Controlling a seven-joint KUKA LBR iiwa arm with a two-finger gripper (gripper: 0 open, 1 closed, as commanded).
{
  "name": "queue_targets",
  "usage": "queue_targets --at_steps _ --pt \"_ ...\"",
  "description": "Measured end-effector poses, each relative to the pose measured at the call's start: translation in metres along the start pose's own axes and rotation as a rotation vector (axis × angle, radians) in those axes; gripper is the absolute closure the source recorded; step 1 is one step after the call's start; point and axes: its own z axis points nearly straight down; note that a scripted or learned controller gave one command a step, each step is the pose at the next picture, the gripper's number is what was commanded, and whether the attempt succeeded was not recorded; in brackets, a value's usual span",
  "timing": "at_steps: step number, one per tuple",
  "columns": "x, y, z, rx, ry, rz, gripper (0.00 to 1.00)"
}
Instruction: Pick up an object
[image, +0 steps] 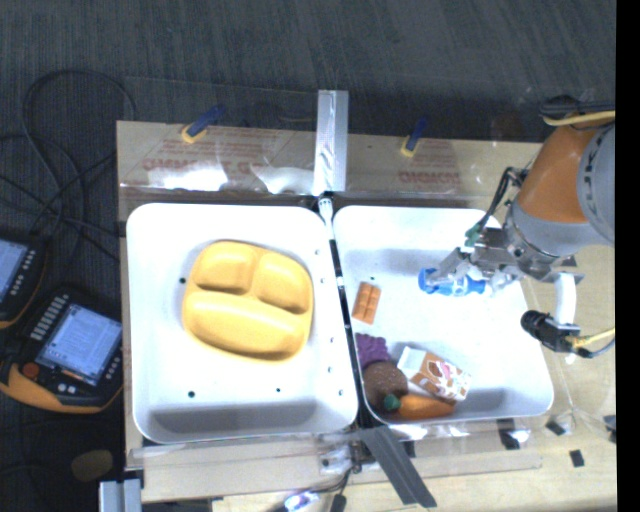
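One gripper (470, 262) hangs over the right bin (520, 400), touching a blue object (448, 283); whether it is clenched or released cannot be told. An off-centre grasp could likely let that object slip away.

Dark carpet floor (200, 50) surrounds a pale wooden bench (470, 160), cables (60, 110) trailing left.

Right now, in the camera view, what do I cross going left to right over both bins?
Yellow sectioned tray in the left bin → small orange block just inside the right bin → blue object at the gripper. The purple, brown and carrot pieces at the near wall overlap, so I left them out.
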Motion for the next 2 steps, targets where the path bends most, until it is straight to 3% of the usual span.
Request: queue_targets --at_steps 1,2 --pt "0.01 -0.01 0.066 0.002 0.001 0.051 0.0" --pt "0.047 0.025 0.069 0.001 0.001 -0.044 0.0"
